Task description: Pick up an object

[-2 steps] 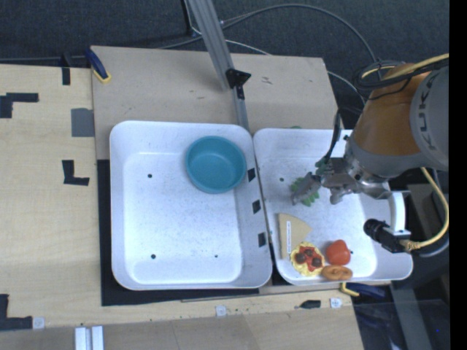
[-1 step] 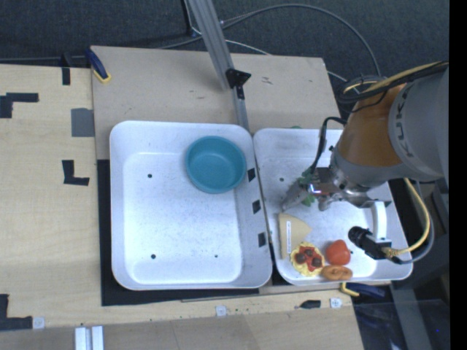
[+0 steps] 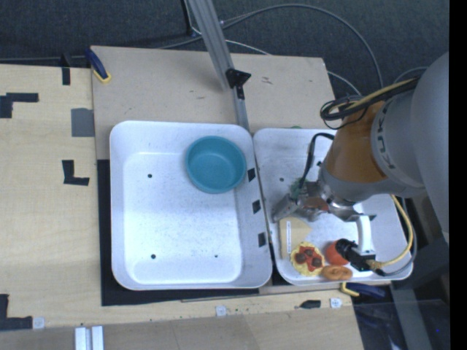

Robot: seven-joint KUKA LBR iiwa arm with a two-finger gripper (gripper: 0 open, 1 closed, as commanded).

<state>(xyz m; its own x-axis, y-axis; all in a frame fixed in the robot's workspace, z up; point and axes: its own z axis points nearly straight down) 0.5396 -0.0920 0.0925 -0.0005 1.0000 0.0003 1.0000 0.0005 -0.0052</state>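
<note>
A wooden bench [image 3: 44, 195] fills the left and bottom of the frame, with black tape marks [image 3: 73, 173] along its left side and a grey patch [image 3: 82, 121] near upper left. A grey metal pole [image 3: 211, 35] slants down from top centre to the seam between the bins. Black cables [image 3: 292, 9] loop across the dark floor [image 3: 87, 9] at the top.

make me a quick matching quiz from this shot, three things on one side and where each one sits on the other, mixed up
Things:
1. blue bowl
2. gripper
3. small orange piece

Places:
A. near edge of the right bin, beside a yellow and red item
B. far part of the left bin
C. above the middle of the right bin

Pairs: 1-B, 2-C, 3-A
</note>
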